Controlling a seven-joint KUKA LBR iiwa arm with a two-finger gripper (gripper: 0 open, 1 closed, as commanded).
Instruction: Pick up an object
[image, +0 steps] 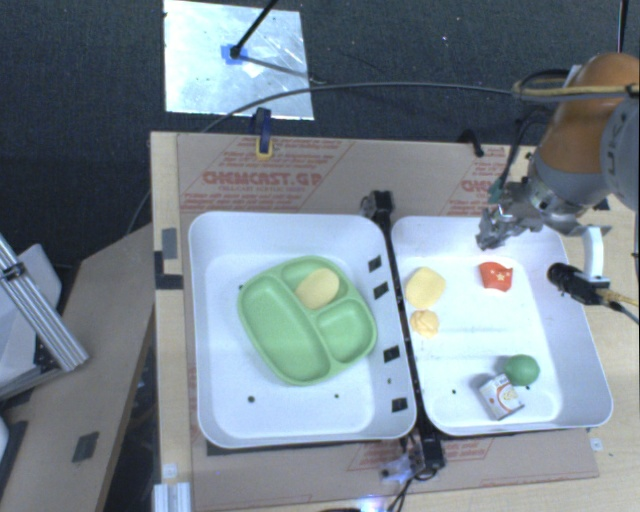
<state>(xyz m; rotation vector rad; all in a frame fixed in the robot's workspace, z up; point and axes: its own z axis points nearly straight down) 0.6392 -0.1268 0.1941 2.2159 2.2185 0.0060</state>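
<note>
The right bin (560, 330) holds a small red piece (496, 276), a pale yellow lump (425, 287), a smaller orange-yellow lump (425, 322), a green ball (521, 369) and a small white carton (499, 397) touching the ball. My gripper (491, 234) hangs over the far edge of the right bin, up and slightly left of the red piece, with nothing seen between its fingers. In the left bin (230, 400) a green divided plate (300, 322) carries a yellow lump (319, 288) in its far compartment.
A black divider with clips (392, 300) runs between the two bins. The bins rest on a cardboard sheet (300, 175). A blue clamp (263, 130) sits at the sheet's far edge. A metal rail (40, 310) stands at the left.
</note>
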